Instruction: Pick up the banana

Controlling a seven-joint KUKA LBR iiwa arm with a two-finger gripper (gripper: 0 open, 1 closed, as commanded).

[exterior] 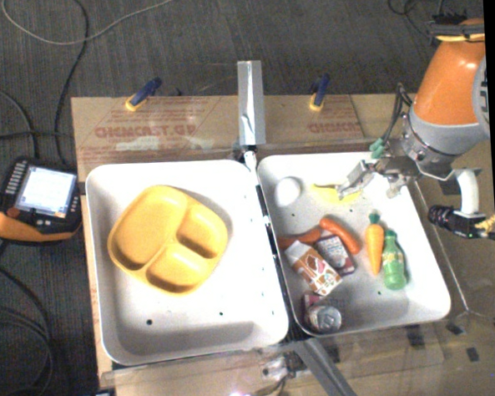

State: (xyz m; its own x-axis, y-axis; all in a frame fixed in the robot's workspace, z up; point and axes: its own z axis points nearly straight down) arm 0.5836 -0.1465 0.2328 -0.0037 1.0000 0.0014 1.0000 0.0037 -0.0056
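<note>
Lab: teach pendant (34, 200) (cables (53, 29) about).

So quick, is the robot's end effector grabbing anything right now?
End effector: down over the small yellow banana in the right white bin; whether it is open, closed or holding it cannot be told.

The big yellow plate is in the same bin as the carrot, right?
Not quite. The camera view shows the yellow plate alone in the left bin, while the carrot lies in the right bin with the other food.
</note>
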